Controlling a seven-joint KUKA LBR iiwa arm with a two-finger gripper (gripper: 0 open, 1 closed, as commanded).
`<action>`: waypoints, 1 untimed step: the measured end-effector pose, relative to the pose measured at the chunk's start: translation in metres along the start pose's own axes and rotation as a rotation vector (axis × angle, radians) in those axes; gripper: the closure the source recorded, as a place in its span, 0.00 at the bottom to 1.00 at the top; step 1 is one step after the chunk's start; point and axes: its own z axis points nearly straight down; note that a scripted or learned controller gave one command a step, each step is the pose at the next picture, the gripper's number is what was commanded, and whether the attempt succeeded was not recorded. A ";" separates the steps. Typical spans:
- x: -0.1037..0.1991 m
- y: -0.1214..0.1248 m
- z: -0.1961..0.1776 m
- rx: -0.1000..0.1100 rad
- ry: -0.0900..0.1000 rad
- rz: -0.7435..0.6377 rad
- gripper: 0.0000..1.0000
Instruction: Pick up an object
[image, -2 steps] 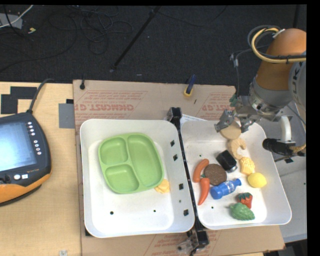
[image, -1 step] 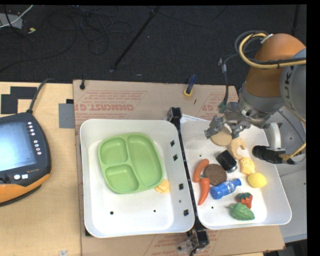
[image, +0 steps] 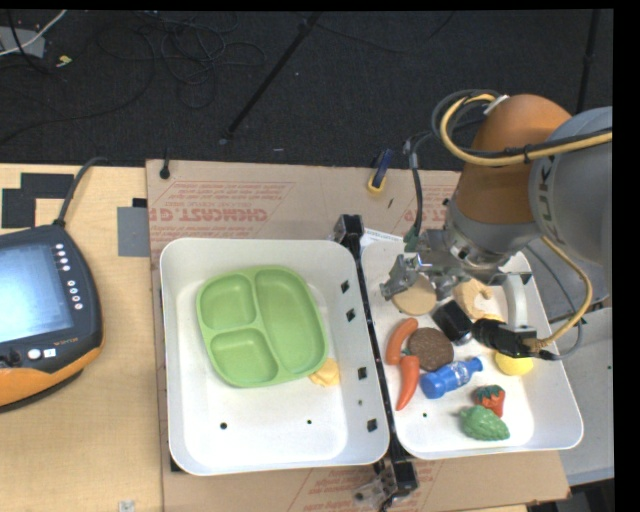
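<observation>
Lying upright-slanted, the carrot (image: 408, 382) points down-left; fingers (image: 401, 278) state unclear.

The 2 white bins (image: 190, 300) look like smooth, slightly glossy plastic. The green divided plate (image: 262, 326) is matt plastic. Beneath lies brown printed cardboard (image: 260, 205), dull and flat. The blue bottle (image: 450, 378) shines faintly; the brown round patty (image: 431, 348) looks rough.

Dark floor (image: 200, 80) — trailing cables (image: 270, 70), cardboard-topped bench (image: 250, 205), teach pendant (image: 40, 310)
</observation>
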 end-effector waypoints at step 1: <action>0.036 -0.025 -0.001 -0.001 0.000 0.000 1.00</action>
